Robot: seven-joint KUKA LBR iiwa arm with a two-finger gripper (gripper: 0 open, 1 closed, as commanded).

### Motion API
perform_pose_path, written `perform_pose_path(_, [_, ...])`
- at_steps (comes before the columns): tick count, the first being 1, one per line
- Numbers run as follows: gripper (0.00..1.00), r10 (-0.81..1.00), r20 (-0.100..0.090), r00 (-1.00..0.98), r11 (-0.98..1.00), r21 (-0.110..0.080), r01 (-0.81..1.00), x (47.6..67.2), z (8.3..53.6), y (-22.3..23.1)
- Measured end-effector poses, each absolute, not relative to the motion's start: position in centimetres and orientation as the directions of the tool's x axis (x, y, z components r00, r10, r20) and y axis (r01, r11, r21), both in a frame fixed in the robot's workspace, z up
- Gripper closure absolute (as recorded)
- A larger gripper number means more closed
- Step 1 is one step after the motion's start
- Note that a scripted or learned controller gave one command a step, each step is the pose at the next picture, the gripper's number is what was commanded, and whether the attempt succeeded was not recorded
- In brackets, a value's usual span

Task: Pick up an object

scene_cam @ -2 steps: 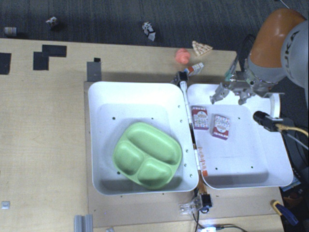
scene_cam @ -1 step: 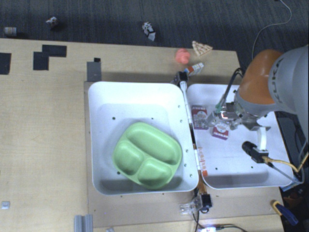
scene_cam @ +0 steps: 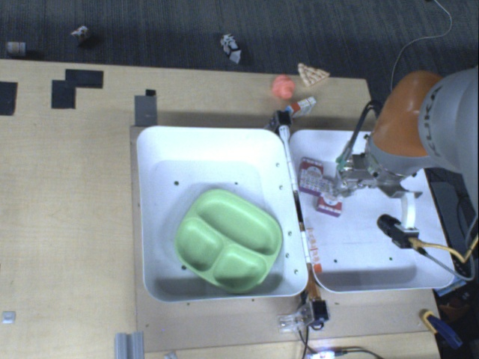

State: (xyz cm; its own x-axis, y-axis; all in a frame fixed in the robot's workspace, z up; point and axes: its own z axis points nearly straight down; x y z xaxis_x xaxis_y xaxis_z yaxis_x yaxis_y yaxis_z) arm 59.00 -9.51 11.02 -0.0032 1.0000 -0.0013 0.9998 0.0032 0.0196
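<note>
- The landmark I choose is the black divider (scene_cam: 293, 185) that runs between the two white bins.
- Left of the divider, the left bin (scene_cam: 161, 275) holds a green tray (scene_cam: 228, 238) with three compartments; it lies toward the near side of the bin and I think it is too wide for me to take.
- Just right of the divider, in the right bin (scene_cam: 367, 275), a small red and white packet (scene_cam: 311, 176) lies flat, and a second small packet (scene_cam: 328, 205) lies just beside it, toward the near side.
- Further right of the divider, my gripper (scene_cam: 346, 179) hangs over the right bin, close beside these two packets.
- About my jaws I cannot tell: the wrist covers them from this angle, and I see nothing between them.
- To do this step well, I judge I should come straight down over one packet only, with its narrow sides between my tips, because flat thin things slip easily.
- I should stay away from the divider, so that no tip hits it.
</note>
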Motion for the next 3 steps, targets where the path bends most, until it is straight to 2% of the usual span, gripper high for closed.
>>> perform_pose_path(1, [0.0,1.0,-0.001,-0.003,0.003,0.019,1.0,59.0,11.0,-9.5])
perform_pose_path(2, [0.0,1.0,-0.001,-0.002,0.002,0.009,1.0,53.7,8.7,-8.8])
perform_pose_path(3, [1.0,1.0,-0.001,-0.002,0.002,0.015,1.0,53.9,9.8,-8.8])
